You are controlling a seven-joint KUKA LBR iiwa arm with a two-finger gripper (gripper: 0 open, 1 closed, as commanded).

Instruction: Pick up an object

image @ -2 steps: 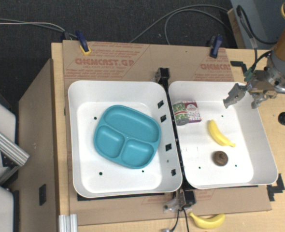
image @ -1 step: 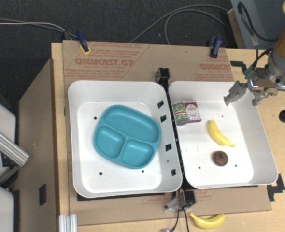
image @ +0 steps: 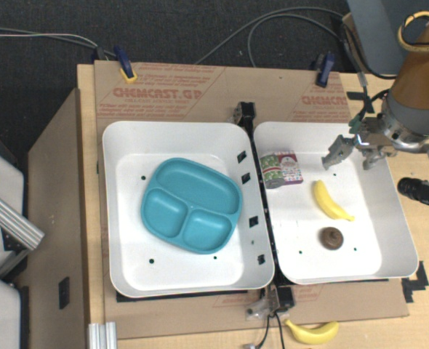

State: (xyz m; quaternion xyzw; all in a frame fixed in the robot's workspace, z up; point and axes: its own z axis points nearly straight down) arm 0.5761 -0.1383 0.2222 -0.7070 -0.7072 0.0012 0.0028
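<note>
Brown cardboard-topped bench [image: 200, 86], clamped at the far edge, carries two white bins side by side.

Left bin [image: 120, 195]: a teal divided plate [image: 191, 204] at its middle.

Right bin [image: 378, 231]: a banana [image: 331, 201] near the centre, a small brown round object [image: 332, 238] just toward the near edge, a printed packet [image: 281, 169] at the far left corner.

Gripper [image: 354, 151] is seen spread open over the right bin's far edge, nothing between its fingers.

Banana is judged light, soft-skinned, curved, easily bruised; best taken across its mid-length.
</note>
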